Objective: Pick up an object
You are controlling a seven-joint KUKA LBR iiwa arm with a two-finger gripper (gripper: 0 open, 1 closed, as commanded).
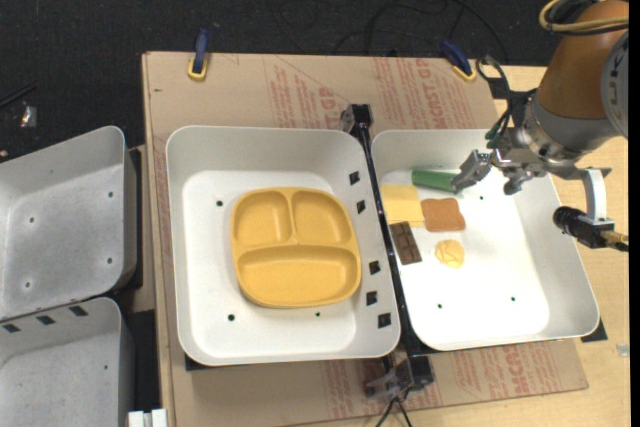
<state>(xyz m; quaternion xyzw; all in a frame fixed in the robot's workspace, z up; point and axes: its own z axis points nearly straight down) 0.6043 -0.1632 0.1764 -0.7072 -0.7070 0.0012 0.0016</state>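
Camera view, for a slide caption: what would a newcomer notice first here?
The yellow divided tray sits alone in the left bin. In the right bin, small food pieces cluster near the divider: a green piece, a brown square and a yellow lump. The pincer is by the green piece.

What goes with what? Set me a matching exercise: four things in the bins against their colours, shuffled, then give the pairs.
Things:
1. divided tray in the left bin
2. stick-shaped piece by the pincer
3. square slab
4. long bar by the divider

Colours:
A. dark brown
B. green
C. yellow
D. light brown

Pairs: 1-C, 2-B, 3-D, 4-A
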